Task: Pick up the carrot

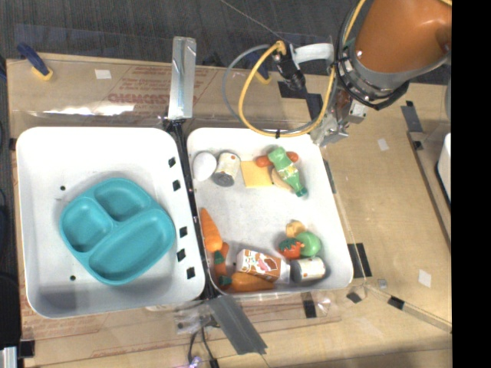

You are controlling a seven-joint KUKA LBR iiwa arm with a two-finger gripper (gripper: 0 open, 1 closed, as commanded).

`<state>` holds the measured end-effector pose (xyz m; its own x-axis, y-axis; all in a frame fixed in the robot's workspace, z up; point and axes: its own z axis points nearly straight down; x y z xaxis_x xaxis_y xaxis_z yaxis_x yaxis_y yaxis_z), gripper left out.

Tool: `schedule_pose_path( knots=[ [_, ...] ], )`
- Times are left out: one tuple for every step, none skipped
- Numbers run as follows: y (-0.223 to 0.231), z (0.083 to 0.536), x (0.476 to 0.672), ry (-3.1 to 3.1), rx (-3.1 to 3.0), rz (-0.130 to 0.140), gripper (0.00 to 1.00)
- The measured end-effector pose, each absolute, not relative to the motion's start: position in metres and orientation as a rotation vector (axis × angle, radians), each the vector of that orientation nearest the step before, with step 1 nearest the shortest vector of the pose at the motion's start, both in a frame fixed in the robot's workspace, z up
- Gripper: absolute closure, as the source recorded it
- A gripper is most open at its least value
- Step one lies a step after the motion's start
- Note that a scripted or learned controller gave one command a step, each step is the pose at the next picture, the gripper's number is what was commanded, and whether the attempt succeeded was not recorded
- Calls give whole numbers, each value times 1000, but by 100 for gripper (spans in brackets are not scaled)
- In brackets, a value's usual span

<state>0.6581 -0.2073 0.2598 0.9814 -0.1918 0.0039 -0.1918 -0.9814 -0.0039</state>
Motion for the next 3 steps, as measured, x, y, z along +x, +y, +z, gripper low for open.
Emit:
schedule_pose_path(
  knots=[
    [-206, 226, 658, 299, -3123, 2, 100],
    [-206, 296, 659, 301, -3124, -9, 100],
    [-209, 239, 656, 306, -3120, 8, 100]
  ],
)
